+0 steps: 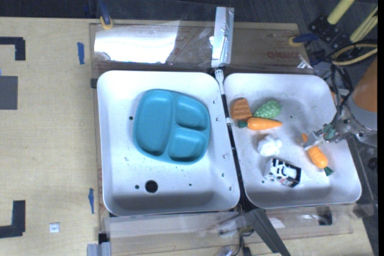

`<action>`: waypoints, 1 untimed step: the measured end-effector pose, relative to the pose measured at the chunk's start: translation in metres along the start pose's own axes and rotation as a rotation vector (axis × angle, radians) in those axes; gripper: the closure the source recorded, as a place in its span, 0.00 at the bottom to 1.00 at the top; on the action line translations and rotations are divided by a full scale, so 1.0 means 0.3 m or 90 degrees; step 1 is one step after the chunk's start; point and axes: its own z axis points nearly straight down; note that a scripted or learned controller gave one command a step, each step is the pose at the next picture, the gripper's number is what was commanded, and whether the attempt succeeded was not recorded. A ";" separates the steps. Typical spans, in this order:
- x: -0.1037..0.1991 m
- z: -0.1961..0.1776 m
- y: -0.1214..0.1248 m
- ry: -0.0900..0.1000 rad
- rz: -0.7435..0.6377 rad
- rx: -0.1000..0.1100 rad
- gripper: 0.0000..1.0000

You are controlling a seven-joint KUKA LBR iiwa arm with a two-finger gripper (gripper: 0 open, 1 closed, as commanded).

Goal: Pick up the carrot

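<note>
A: Carrots come in two here, which is the first snag — one point(264, 124) lies near the dividing wall of the right bin point(348, 192), just below a green vegetable point(267, 109) and beside a brown waffle-like piece point(241, 109); the other point(318, 157) sits toward the bin's right side.

B: And the gripper point(327, 133)?

A: At the right edge, just above that second carrot. Whether it's open or closed, I cannot tell — too small and blurred. Nothing shows held in it.

B: So what could go wrong?

A: A descent slightly off could nudge the smooth carrot aside, or close on its leafy end and let it slip. Going for the far one risks catching the green vegetable or the white lump point(269, 145) — they crowd it.

B: The black-and-white toy point(282, 172)?

A: Apart from both, probably harmless.
</note>
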 end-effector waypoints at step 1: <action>-0.032 0.056 0.092 -0.005 0.234 -0.003 1.00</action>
